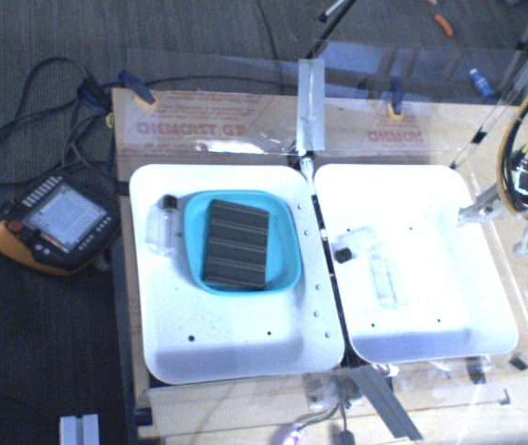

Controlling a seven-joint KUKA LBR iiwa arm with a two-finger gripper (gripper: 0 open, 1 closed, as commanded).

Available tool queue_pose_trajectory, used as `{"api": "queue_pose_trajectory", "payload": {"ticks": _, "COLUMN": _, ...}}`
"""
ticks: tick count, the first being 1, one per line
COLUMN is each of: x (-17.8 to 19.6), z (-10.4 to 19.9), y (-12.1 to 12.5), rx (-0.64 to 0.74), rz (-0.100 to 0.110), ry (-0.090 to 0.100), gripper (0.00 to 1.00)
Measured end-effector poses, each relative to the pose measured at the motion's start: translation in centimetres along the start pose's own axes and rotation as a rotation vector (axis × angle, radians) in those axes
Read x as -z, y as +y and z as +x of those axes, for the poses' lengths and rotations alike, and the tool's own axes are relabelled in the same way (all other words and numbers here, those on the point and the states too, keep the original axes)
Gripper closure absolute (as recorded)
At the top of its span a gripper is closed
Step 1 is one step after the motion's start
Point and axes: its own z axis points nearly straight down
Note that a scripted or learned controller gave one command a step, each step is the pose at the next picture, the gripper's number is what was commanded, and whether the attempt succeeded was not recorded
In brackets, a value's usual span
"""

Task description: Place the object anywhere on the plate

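A blue plate [287, 248] lies in the left bin [236, 350]. On its middle rests a dark grey ribbed block [236, 244], lying flat. A clear small bottle with a black cap [163, 222] lies just left of the plate, in the same bin. At the far right, over the outer rim of the right bin [421, 327], part of the arm reaches in, and a grey piece that looks like my gripper [483, 209] hangs there, far from the plate and the block, with nothing seen in it.
In the right bin lie a clear bottle with a black cap [349, 249] near the left wall and a second clear bottle [384, 281] beside it. A teach pendant [56, 222] sits on the floor to the left. A yellow cable [509, 151] loops by the arm.
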Motion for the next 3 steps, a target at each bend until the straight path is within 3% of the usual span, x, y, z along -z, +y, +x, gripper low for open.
{"api": "queue_pose_trajectory", "payload": {"ticks": 1, "x": 4.2, "z": -0.6, "y": 0.8, "rx": -0.104, "rz": 0.000, "ry": 0.000, "gripper": 0.00}}
{"api": "queue_pose_trajectory", "payload": {"ticks": 2, "x": -9.7, "z": -0.1, "y": 0.0, "rx": -0.355, "rz": 0.003, "ry": 0.001, "gripper": 0.00}}
{"api": "queue_pose_trajectory", "payload": {"ticks": 3, "x": 4.8, "z": -1.1, "y": 0.6, "rx": -0.201, "rz": 0.000, "ry": 0.000, "gripper": 0.00}}
